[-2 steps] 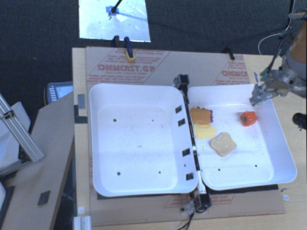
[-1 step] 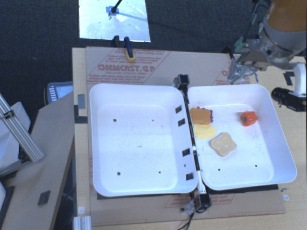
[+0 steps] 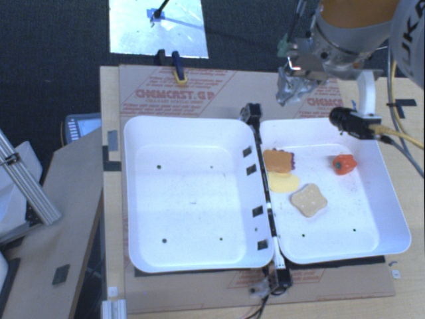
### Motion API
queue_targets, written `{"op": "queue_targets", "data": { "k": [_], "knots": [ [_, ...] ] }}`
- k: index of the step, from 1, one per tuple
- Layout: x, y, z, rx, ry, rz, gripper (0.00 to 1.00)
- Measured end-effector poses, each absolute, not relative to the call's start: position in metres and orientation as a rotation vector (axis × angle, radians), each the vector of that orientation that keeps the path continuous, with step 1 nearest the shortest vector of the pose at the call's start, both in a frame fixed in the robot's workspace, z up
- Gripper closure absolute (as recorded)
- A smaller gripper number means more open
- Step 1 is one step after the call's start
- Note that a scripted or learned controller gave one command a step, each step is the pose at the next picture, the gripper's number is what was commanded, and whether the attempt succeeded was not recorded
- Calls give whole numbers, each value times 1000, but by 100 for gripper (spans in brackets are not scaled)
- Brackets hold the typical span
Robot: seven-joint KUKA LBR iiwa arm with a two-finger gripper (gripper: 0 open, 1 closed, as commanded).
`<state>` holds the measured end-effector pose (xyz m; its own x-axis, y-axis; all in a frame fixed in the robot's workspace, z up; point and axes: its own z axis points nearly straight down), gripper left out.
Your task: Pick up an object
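1. Lying nearest the camera, along the front edge of the bench (image 3: 199, 291), next to a tangle of wires (image 3: 269, 286) below the seam between the two bins.
2. Sitting side by side on the bench: left bin (image 3: 192, 251) and right bin (image 3: 392, 234), touching along a row of black clips (image 3: 255, 191).
3. Resting in the right bin, nearest of the pieces: a tan slice of toast (image 3: 309, 200), lying flat, toward the bin's middle.
4. Lying just behind and left of the toast, close to it: a flat yellow disc (image 3: 284, 183).
5. Sitting just behind the disc, against the bin's left wall: an orange block (image 3: 278, 160) with a purple piece (image 3: 292, 159) showing at its right edge.
6. Lying well apart from these, toward the right bin's far right: a small red pepper (image 3: 343, 165).
7. Hovering beyond the right bin's far rim, above the cardboard sheet (image 3: 212, 92): the gripper (image 3: 292, 93), hanging from the grey and orange arm (image 3: 352, 18), well clear of every piece, holding nothing visible; cannot tell how wide apart the tips are standing.
8. Lying farthest back, on the dark floor: a shiny metal plate (image 3: 158, 17).
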<state>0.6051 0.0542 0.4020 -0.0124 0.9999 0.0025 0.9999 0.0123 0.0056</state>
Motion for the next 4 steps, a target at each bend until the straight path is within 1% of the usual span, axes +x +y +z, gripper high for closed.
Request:
{"op": "queue_targets", "data": {
  "k": [1, 2, 3, 4],
  "knots": [
    [588, 133, 447, 2206, 2235, 12, 100],
    [596, 227, 432, 2209, 2235, 6, 100],
    [604, 235, 542, 2210, 2225, 21, 100],
    [604, 234, 535, 2215, 2227, 4, 0]
  ]
}}
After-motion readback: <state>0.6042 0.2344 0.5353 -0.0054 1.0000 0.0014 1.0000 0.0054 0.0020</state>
